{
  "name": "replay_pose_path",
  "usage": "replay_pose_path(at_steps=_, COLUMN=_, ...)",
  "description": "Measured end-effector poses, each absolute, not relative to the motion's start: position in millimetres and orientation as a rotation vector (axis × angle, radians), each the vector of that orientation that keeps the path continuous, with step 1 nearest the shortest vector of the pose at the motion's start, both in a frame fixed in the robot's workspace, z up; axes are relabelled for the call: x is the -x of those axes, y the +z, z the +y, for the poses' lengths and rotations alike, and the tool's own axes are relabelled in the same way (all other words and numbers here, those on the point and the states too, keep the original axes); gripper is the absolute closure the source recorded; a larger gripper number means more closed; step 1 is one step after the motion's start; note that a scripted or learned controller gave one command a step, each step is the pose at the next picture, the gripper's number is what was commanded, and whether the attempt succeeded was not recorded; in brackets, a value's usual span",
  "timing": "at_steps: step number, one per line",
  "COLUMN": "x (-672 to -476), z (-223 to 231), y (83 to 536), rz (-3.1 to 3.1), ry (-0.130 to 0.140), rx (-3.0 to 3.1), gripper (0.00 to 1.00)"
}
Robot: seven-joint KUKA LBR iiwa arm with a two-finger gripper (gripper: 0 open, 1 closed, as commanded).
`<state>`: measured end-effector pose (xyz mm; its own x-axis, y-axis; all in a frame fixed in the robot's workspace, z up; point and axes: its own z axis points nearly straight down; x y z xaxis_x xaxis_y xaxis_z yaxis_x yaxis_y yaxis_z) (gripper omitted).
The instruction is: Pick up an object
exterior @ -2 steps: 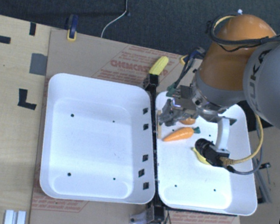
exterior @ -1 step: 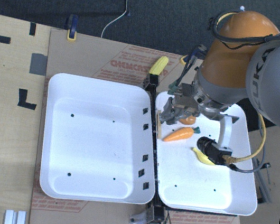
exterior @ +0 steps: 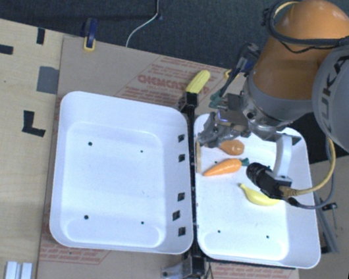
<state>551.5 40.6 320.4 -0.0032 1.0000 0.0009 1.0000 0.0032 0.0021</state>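
Camera view from above, at a slant: gripper (exterior: 217, 131) low over the far left corner of the right bin (exterior: 289, 246), metal fingers dark and tangled against the rim, so open or closed cannot be told, and nothing seen between them. Just at 3 o'clock from the fingertips, touching or nearly so, a small orange rounded object (exterior: 231, 147), smooth and glossy, long axis roughly 9 to 3 o'clock. At 5 o'clock from the gripper, close below that piece, a toy carrot (exterior: 222, 168): smooth orange plastic, tapered, green stub at its thick end, long axis running 8 to 2 o'clock, tip toward 8 o'clock and stub toward 2 o'clock. Farther out toward 4 o'clock, a yellow banana (exterior: 258, 196), curved and glossy, lying roughly 10 to 4 o'clock, partly under a black cylindrical fitting (exterior: 263, 176) hanging off the arm. Above it all, the arm's wrist (exterior: 303, 41), broad orange band over grey casing, cables looped around. At 9 o'clock from the gripper, the left bin (exterior: 85, 113), shallow white plastic with rounded corners and small dark dots on its floor. At 11 o'clock, a yellow ridged corn cob (exterior: 199, 80) resting beyond the bins on brown cardboard (exterior: 139, 72) with red print.
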Motion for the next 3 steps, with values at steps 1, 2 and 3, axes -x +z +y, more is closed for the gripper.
replay_pose_path(at_steps=1, x=-553.8, z=38.9, y=420.5, rz=2.219, ry=0.012, rx=-2.214, gripper=1.0)
replay_pose_path(at_steps=2, x=-491.6, z=-16.9, y=311.9, rz=2.221, ry=-0.019, rx=-2.236, gripper=1.0)
replay_pose_path(at_steps=3, x=-498.8, z=48.9, y=366.0, rz=2.231, ry=0.006, rx=-2.211, gripper=1.0)
